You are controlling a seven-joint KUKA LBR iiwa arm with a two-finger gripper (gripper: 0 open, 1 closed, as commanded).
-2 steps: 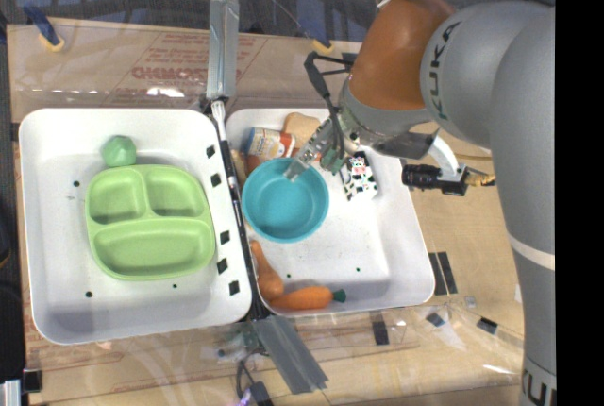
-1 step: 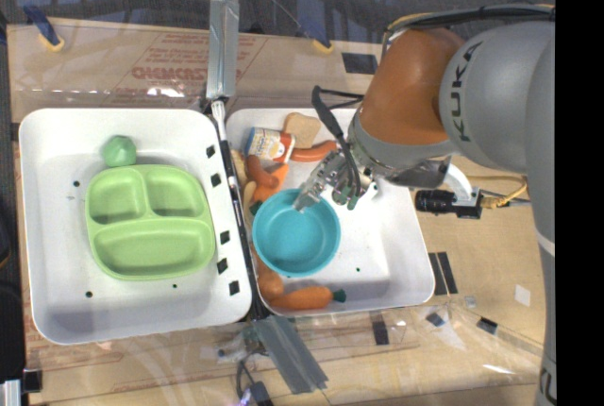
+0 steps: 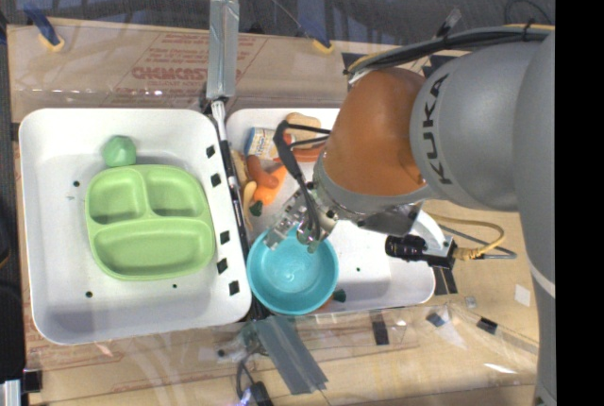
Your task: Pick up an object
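- We see the arm (image 3: 453, 130), smooth grey metal with a glossy orange band, coming in from the right over the right bin (image 3: 377, 296).
- Left bin (image 3: 47, 206), shallow white plastic with rounded corners, holds a matte green divided plate (image 3: 146, 220); a small round green ball (image 3: 120, 149) sits just beside its upper-left corner.
- Round glossy blue bowl (image 3: 294, 277) sits in the right bin's near-left corner.
- Gripper (image 3: 300, 229), shiny metal, hangs at the bowl's upper rim; we cannot tell its finger state.
- Orange carrot-like piece (image 3: 269, 179) and other small items lie behind it.
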